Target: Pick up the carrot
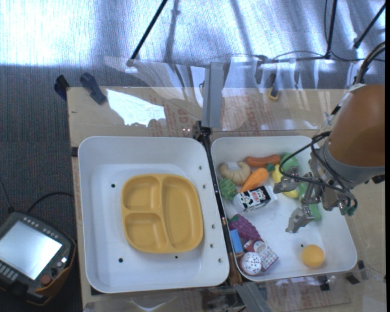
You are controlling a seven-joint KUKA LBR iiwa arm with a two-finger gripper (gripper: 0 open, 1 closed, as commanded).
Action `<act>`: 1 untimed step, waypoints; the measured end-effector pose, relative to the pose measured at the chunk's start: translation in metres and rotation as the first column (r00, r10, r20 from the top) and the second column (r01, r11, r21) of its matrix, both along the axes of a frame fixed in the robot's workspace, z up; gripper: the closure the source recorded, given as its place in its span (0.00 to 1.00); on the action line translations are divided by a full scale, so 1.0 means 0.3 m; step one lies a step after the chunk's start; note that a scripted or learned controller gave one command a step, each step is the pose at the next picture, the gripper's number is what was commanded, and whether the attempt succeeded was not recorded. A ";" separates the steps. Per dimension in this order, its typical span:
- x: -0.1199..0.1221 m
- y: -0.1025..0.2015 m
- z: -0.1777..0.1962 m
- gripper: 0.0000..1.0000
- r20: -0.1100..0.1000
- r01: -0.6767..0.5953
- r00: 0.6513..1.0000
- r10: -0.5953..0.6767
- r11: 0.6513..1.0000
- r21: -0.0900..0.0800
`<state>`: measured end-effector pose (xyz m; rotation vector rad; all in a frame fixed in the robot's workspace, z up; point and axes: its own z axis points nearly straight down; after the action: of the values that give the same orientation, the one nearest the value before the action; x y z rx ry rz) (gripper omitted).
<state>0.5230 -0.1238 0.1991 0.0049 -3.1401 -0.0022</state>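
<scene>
Carrot [255,179] lies in right bin [348,252], upper-left part, just beside croissant [234,171] & above milk carton [254,199]. Gripper [299,222] hangs over bin's mid-right, apart from carrot, nothing between fingers; can't tell if spread or pressed together. Orange ball [312,256] near bin's bottom right. Yellow divided plate [162,212] in left bin [97,239].

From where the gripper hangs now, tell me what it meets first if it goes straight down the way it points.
The gripper points down at bare floor of the right bin, so it would likely meet that first. The orange ball lies just beyond, and the carrot lies off to the side. Depth is hard to judge from above.
</scene>
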 end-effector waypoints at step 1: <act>0.278 0.083 -0.324 0.00 0.015 -0.030 0.999 0.030 1.000 -0.003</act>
<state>0.6066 -0.0990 0.1020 0.0525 -3.1549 0.0019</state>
